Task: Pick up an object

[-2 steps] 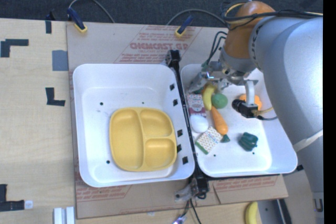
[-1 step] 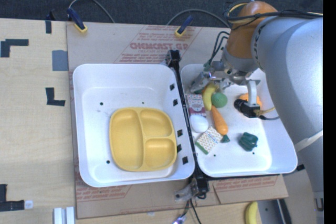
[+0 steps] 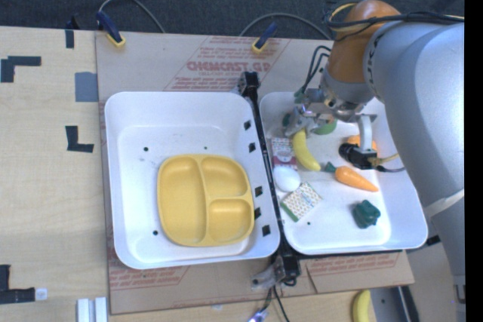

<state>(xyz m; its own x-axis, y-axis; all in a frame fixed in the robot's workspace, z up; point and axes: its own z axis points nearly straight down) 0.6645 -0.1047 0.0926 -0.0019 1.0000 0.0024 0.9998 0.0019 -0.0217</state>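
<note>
1. The gripper (image 3: 306,115) hangs over the far left part of the right bin (image 3: 339,245), close to the rim that bin shares with the left bin (image 3: 124,185). From this angle it cannot be told whether the claw is released or clenched.
2. A banana (image 3: 306,152) lies just on the near side of the gripper, slanting toward the bin's middle. Its far end reaches in under the gripper, but whether the two touch cannot be told.
3. Along the shared rim a small packet (image 3: 281,149) sits beside the banana. A white egg-shaped thing (image 3: 287,179) lies just nearer, and a patterned square pad (image 3: 300,201) lies nearer again, turned cornerwise.
4. A carrot (image 3: 355,177) lies to the right of the banana, well apart from it. A dark green lump (image 3: 367,213) sits nearer the front wall, and a green thing (image 3: 326,127) is partly hidden under the wrist.
5. Open room in the right bin is the bare floor between the pad and the dark green lump, running along the near wall. The arm (image 3: 426,102) covers the far right corner.
6. The left bin holds a yellow divided tray (image 3: 204,200) — set toward the near wall, with a band of bare floor along the far and left walls.
7. The cardboard sheet (image 3: 151,64) under both bins bears red print that appears to read "CHEMCAST GP". The smaller lines below it are too small to read — so is the red marking on the small packet.
</note>
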